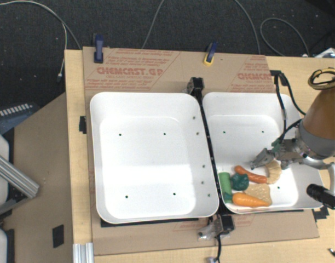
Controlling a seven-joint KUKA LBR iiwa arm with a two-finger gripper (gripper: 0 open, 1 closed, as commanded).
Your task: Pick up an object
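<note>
The right bin (249, 119) holds a cluster of toy foods in its near corner: a green pickle-like piece (226, 183), a dark green round piece (240, 182), a thin orange-red carrot (251, 175), a larger orange carrot (249, 200), a tan cracker-like piece (260, 191) and a pale piece (273, 172). My gripper (267, 159) hangs low over the bin, just above and right of this cluster, close to the pale piece. Its fingers spread apart, with nothing between them.
The left bin (151, 158) lies beside the right one, a black clip (196, 85) at their far joint. Cables (281, 100) run down to the arm's wrist at the right. Blue (98, 48) and yellow (210, 52) clamps hold the cardboard's far edge.
</note>
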